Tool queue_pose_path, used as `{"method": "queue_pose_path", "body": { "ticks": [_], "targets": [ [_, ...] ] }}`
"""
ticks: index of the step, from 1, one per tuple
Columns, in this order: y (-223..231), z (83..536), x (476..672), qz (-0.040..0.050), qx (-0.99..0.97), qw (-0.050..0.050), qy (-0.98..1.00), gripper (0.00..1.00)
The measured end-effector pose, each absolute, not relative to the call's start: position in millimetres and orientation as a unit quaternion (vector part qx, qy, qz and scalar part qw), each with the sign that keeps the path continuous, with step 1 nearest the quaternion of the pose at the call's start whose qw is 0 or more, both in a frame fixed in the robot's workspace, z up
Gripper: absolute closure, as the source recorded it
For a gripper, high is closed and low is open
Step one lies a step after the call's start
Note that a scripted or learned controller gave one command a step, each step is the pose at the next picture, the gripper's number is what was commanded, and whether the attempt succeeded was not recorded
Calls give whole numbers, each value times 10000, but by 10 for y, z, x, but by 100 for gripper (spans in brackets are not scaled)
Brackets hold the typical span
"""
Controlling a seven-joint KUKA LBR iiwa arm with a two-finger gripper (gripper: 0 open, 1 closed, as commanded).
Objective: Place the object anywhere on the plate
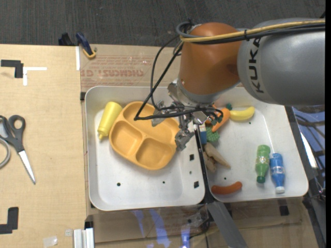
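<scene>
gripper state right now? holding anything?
Gripper: cannot be told, its tip is too cluttered to read. It sits low by the yellow plate's right rim, near the divider between the bins.

Plate (142, 141) in left bin (103, 190), bottle (109, 119) beside it.

Orange plate (142, 141), yellow banana (242, 113), white bins (150, 190)

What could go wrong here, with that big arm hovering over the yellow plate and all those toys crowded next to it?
The gripper hangs right over the divider between the bins, so coming down it might strike that wall. The toys beside it, the carrot and wooden piece, lie bunched together, so a grab could catch the wrong one or nudge both. The plate sits tilted against the yellow bottle, so a dropped item could slide off.
</scene>
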State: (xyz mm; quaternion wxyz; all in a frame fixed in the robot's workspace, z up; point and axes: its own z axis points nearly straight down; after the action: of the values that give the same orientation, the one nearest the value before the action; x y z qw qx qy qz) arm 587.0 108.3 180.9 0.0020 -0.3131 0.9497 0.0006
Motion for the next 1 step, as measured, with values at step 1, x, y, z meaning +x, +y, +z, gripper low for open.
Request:
{"method": "queue_pose_path", "body": {
  "ticks": [1],
  "targets": [
    [1077, 1907, 5885, 16, -3099, 44, 9508, 100]
  ]
}}
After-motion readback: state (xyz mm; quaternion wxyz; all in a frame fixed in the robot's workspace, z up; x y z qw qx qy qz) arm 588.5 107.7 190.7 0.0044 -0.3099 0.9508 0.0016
